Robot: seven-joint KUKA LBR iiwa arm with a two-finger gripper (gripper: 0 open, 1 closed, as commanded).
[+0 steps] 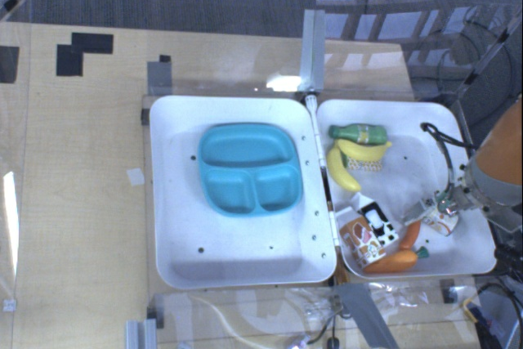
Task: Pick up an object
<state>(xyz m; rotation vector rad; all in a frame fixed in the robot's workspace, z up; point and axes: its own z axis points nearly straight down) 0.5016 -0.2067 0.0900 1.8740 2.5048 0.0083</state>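
Two white bins sit side by side on the bench. The left bin (176, 200) holds a blue divided plate (249, 169), lying flat near its middle, its long axis running left to right.

The right bin (409, 112) holds the loose objects. A green bottle (358, 133) lies on its side near the bin's top-left corner, its long axis nearly level across the view, its cap end toward the left. Just below it, touching or nearly so, a banana (341, 165) curves from the upper right down toward the lower right, its bend bulging to the left; its long axis runs roughly from the bottle down toward the bin's middle. A small patterned thing lies tucked under the banana's upper end, too unclear to name.

Lower in the bin, a carton (368, 231) with brown, white and black print lies tilted, its long axis slanting from lower left to upper right. A carrot (395, 261) rests against its lower right edge, its long axis near level, its green stalk end pointing right.

The gripper (445, 212) hangs low over the right side of this bin, just right of the carrot's stalk end. Whether its jaws are released or clenched I cannot tell.
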